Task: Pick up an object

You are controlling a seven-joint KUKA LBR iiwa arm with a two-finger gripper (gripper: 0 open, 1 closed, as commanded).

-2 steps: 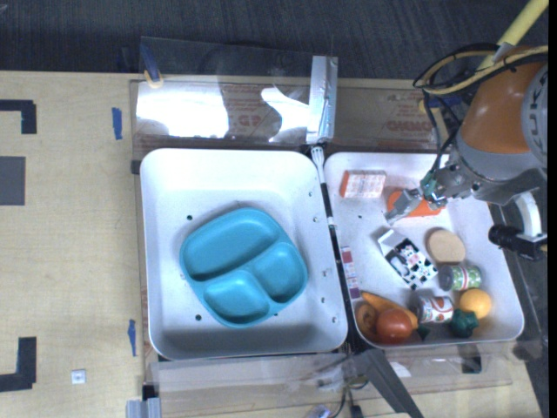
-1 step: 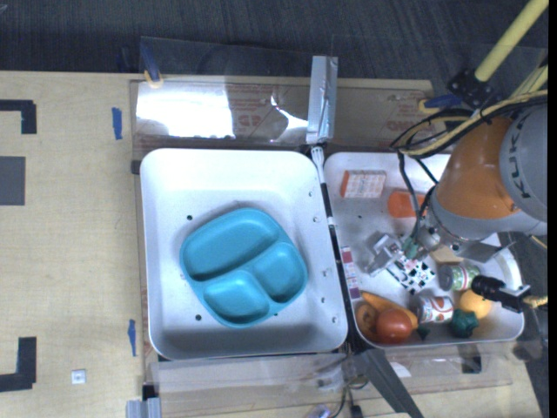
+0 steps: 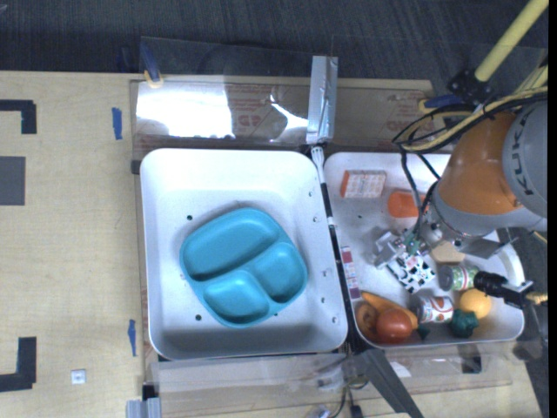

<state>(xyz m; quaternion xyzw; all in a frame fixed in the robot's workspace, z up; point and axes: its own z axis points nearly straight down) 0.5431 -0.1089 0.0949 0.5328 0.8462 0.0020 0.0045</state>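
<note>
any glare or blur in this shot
Camera view: strong glare on the clear plastic sheet behind the left bin; the blue tray is evenly lit and sharp; the small items under the arm in the right bin look cluttered and soft.

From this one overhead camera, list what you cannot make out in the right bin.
- Gripper: the grey arm's orange-banded wrist covers it from above, so its state is hidden.
- Objects under the arm in the right white bin: hidden by the wrist.
- Small pink-and-white box: label too small to read.
- Black-and-white patterned item: too small and cluttered to identify.
- Bin's right rim: blocked by the arm.
</note>
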